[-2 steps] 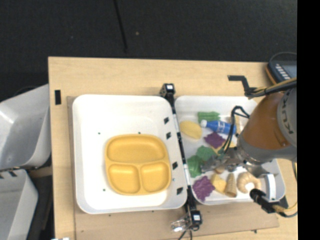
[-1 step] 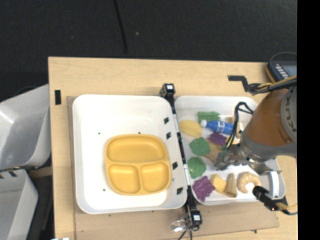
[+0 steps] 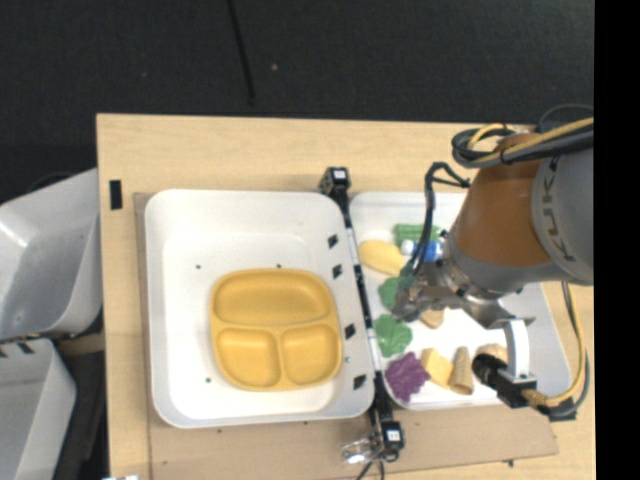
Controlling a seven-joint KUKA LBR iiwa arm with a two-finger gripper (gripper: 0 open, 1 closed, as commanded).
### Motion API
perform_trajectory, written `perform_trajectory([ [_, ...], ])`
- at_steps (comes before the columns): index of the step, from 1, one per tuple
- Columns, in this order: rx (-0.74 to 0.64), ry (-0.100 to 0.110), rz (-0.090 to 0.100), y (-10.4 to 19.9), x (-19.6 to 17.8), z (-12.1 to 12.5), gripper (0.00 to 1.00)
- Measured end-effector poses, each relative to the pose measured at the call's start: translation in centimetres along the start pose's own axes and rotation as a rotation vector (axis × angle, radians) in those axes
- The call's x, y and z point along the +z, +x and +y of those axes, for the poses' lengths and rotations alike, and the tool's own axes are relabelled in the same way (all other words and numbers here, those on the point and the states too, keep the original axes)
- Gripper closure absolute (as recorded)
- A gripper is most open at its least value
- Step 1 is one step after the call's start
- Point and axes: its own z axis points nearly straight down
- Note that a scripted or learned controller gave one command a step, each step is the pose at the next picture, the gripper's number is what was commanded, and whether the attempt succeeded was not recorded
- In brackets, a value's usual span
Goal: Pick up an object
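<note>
Camera view from above looks down on two white bins on a wooden bench. The left bin [image 3: 170, 268] carries a yellow divided tray [image 3: 275, 328] with three compartments. The right bin [image 3: 560, 368] contains several small objects: a pale yellow oval piece [image 3: 380, 257] near the wall between the bins, a green piece [image 3: 408, 234] behind it, a second green piece [image 3: 392, 337] lower down, a purple piece [image 3: 407, 374] near the front, a small yellow block [image 3: 437, 366] just beside the purple one, and a tan cone-like piece [image 3: 461, 369] next to the block.

The arm [image 3: 510, 218] comes in from the right, and the gripper [image 3: 412, 298] is low inside the right bin, between the oval piece and the lower green piece. It is dark and blurred there, so I cannot tell if it is released or clenched, or if it is touching any object. A small tan thing [image 3: 432, 318] lies just beside it.
</note>
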Motion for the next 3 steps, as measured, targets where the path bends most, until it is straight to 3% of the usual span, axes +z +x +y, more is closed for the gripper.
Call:
perform_trajectory([
  [1, 0.003, 0.002, -0.002, 2.8, 0.5, 6.2, 1.00],
  [2, 0.002, -0.014, 0.001, 6.8, -19.4, 3.7, 1.00],
  [3, 0.007, -0.015, -0.001, 4.2, -35.6, 0.1, 1.00],
])
